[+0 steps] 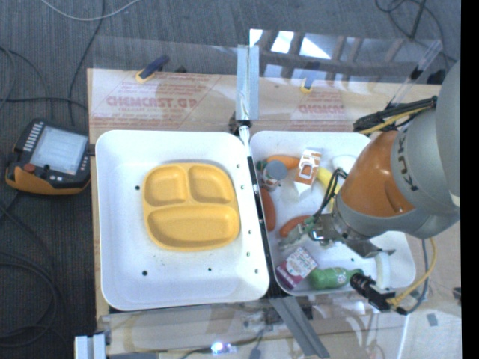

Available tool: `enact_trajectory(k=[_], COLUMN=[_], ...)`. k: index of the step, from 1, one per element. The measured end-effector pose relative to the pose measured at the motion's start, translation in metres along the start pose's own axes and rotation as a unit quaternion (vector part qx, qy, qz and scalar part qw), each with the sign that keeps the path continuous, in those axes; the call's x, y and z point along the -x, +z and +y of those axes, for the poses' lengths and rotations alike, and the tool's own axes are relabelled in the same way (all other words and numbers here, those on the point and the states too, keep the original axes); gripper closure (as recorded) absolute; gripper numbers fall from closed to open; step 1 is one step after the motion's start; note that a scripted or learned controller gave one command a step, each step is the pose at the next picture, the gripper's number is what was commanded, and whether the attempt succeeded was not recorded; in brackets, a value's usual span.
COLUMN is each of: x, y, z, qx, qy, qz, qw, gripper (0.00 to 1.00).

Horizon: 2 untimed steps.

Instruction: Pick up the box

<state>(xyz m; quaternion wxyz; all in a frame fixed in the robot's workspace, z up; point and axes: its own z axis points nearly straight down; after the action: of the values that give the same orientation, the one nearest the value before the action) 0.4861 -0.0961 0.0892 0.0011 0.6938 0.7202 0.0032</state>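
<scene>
A small orange and white box (309, 164) stands near the back of the right bin (263, 146), beside a yellow banana (327, 179). A flat purple and white packet (297, 265) lies at the bin's front, next to a green object (330, 278). My gripper (314, 232) reaches down into the middle of the right bin, just above the packet and close to an orange sausage-like piece (293, 225). The grey and orange arm (385, 182) hides the right half of the bin. Nothing visibly hangs from the gripper.
The left bin (120, 223) holds a yellow divided tray (191, 205). In the right bin also lie a carrot (283, 161), a grey cup (275, 173) and a red piece (268, 208) along the left wall. A teach pendant (49, 158) rests on the floor at left.
</scene>
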Motion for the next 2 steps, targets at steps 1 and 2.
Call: enact_trajectory(k=[1, 2], x=[-0.0001, -0.0003], y=[-0.0078, -0.0077], z=[0.0002, 0.0001], qx=[0.000, 0.000], qy=[0.001, 0.001], qz=[0.000, 0.000], qw=[1.0000, 1.0000], gripper=[1.00, 0.00])
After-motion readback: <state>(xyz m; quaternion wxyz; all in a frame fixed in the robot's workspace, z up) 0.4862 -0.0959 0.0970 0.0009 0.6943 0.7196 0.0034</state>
